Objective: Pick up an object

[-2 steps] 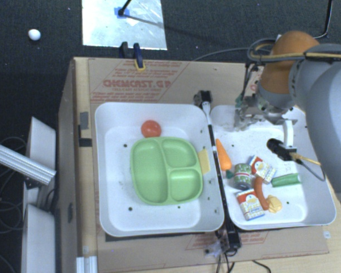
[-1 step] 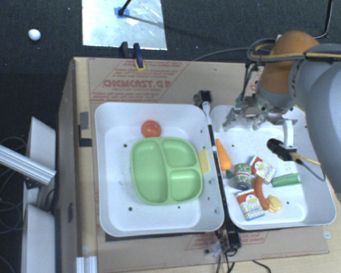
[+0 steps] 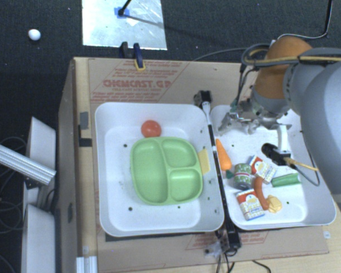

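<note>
While the arm (image 3: 307,90) reached in over the right bin (image 3: 315,206), its gripper (image 3: 247,120) hovered near that bin's far left corner; whether it was apart or together could not be told. A carrot (image 3: 223,155), can (image 3: 242,176) and small cartons (image 3: 263,169) lay below, untouched.

The arm (image 3: 321,104) is a thick, smooth tube of light grey, rounded along its length, and it narrows into a glossy orange band (image 3: 278,67) shaped like a bulging collar just above the wrist. Dark cables (image 3: 256,53) loop around the top of that band, and one thin black cable runs away from it. Below the band sits a grey metal wrist assembly (image 3: 256,115) with small angular brackets and pale fittings.
</note>
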Controlling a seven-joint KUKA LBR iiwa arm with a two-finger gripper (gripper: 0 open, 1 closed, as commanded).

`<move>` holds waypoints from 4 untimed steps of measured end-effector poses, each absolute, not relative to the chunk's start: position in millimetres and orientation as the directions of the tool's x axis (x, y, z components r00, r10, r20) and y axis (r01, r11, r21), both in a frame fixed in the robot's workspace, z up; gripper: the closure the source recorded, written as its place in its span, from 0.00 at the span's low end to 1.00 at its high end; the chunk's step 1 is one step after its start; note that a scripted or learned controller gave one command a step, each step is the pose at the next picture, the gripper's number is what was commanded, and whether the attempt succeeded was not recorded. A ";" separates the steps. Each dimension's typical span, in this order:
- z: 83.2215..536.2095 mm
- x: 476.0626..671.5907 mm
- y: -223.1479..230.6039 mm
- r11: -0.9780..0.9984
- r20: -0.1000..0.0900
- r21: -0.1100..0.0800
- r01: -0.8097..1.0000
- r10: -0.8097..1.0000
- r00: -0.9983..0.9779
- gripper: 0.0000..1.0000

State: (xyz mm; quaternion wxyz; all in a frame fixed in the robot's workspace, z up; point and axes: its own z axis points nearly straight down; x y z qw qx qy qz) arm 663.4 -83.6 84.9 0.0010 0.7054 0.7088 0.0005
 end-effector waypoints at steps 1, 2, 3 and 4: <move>96.3 664.4 -83.8 0.006 -0.001 0.005 1.000 1.000 -0.006 1.00; 96.2 664.4 -83.8 0.007 -0.001 0.005 1.000 1.000 -0.007 0.00; 84.0 555.0 -95.1 0.000 0.000 0.000 1.000 1.000 0.000 0.00; 85.0 648.9 -116.2 0.003 -0.001 0.003 1.000 1.000 -0.003 0.00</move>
